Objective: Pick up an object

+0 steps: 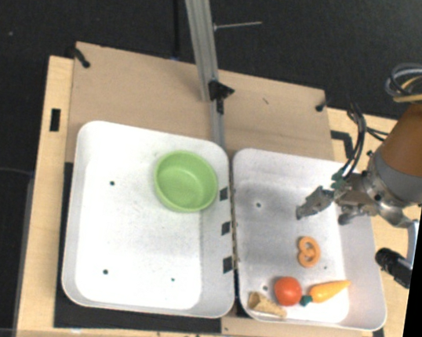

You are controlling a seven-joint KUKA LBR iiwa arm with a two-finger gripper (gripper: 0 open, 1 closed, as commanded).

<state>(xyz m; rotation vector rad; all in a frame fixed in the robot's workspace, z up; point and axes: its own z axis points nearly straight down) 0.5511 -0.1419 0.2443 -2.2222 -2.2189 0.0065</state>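
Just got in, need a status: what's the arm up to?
The gripper hangs over the right bin, open, with nothing between its fingers. Below it lie a small orange pretzel-shaped piece, a toy tomato, a toy carrot and a tan wedge. A green bowl sits in the left bin.

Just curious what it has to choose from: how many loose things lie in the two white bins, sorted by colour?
Green: 1, the bowl in the left bin.
Orange: 2, the pretzel-shaped piece and the carrot in the right bin.
Red: 1, the tomato.
Tan: 1, the small wedge.
Total: 5.
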